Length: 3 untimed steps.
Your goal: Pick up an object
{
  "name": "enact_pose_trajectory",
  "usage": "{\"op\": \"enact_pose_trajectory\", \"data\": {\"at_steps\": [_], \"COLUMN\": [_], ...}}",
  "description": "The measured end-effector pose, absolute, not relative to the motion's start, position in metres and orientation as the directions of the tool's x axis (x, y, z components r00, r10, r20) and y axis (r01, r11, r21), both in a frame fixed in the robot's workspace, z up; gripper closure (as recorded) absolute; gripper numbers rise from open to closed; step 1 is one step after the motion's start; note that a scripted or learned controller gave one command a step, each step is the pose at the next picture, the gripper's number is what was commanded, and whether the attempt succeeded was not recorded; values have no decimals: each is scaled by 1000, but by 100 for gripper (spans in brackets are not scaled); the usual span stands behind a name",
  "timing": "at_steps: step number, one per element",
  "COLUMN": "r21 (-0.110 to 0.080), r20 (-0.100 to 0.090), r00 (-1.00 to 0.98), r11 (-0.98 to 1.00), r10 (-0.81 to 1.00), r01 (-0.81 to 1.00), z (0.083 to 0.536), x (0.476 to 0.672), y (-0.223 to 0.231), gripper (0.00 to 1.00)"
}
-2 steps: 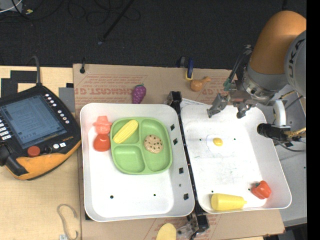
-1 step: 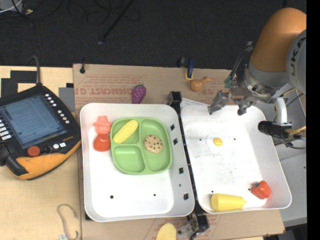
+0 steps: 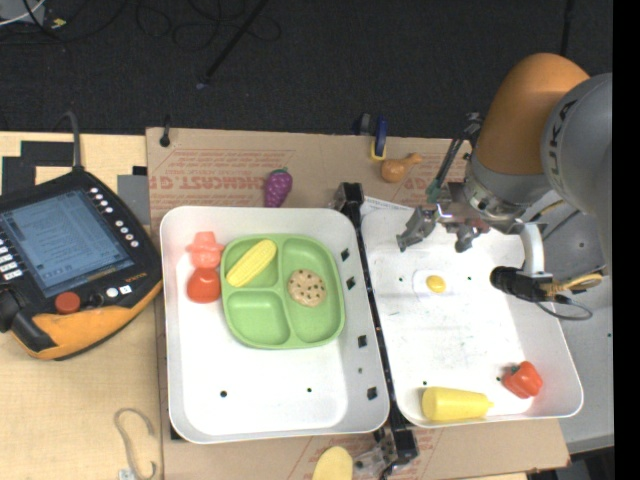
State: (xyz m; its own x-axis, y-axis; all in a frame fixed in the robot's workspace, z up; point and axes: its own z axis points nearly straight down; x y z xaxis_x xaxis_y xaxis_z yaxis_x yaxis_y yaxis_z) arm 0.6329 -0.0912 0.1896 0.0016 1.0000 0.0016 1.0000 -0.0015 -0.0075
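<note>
1. Camera view, general: The bench carries two white bins side by side. The arm (image 3: 540, 118) reaches in from the right, and its gripper (image 3: 441, 228) hangs over the far part of the right bin (image 3: 470, 348).

2. Camera view, right bin contents: A small yellow piece (image 3: 435, 284) lies on the bin floor just in front of the gripper. A yellow block (image 3: 455, 403) rests against the near wall, and a red pepper (image 3: 522, 378) sits at the near right corner, well apart from the gripper.

3. Camera view, left bin contents: The left bin (image 3: 260, 388) holds a green divided tray (image 3: 265, 323) with a corn cob (image 3: 249, 262) in one compartment and a cookie (image 3: 307, 288) in another. A red and pink toy (image 3: 204, 268) stands just beside the tray.

4. Task progress: Nothing is lifted. Every object rests in its bin or on the bench. By judgement the pick is at the approach stage; descent, closure and lift are all left to do.

5. Hand state: The two fingers (image 3: 412, 234) stand spread apart, released, with nothing between them. They appear to touch no object.

6. Likely target: By judgement the small yellow piece is the nearest candidate, lying slightly nearer the camera than the fingertips.
</note>
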Motion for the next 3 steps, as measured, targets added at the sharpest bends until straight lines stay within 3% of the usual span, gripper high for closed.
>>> {"op": "enact_pose_trajectory", "data": {"at_steps": [2, 3], "r21": [-2, 1], "r20": [0, -1], "r00": [-2, 1], "r11": [2, -1], "r10": [1000, 1000], "r01": [1000, 1000], "z": [86, 98], "x": [637, 638], "y": [-87, -89], "gripper": [0, 100]}}
